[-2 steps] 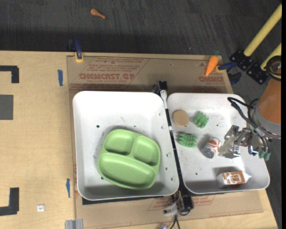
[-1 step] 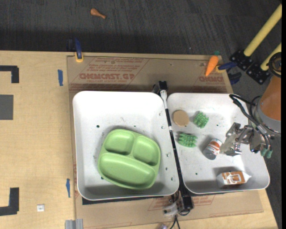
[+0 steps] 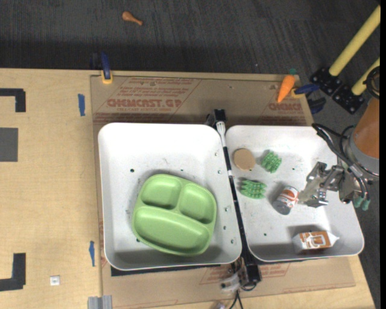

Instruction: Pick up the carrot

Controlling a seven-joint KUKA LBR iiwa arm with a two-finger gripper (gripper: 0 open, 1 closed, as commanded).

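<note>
- At the bottom of the frame, a small orange-and-white packet [image 3: 314, 239] lies in the lower right corner of the right bin [image 3: 265, 241], well apart from the carrot.
- Left of it, a green divided plate [image 3: 175, 213] fills much of the left bin [image 3: 120, 157], tilted toward the lower edge.
- At mid-height on the right, the gripper [image 3: 318, 188] sits low over the right bin, just beside a small can [image 3: 286, 200] with a red band. Its metal parts blur together, so I cannot tell how far it is open or whether it touches the can; nothing orange shows at its tip.
- Further up in that bin lie two green knobbly toy vegetables [image 3: 253, 189] [image 3: 271, 161] and a flat tan disc [image 3: 243, 159], perhaps a cookie.
- The carrot [image 3: 286, 88] lies outside both bins, on the cardboard sheet [image 3: 145, 99] above the right bin's upper right corner, orange with a green top, beside a blue clamp [image 3: 306, 89].
- My judgement: the pick is not yet made; the arm must rise out of the bin, cross its far rim and come down on the carrot.
- The bench is pale board with black tape marks at the left; beyond it a dark carpet [image 3: 211, 30] holds a small orange scrap [image 3: 131, 18] at upper left and a yellow pole [image 3: 357, 41] at upper right.
</note>
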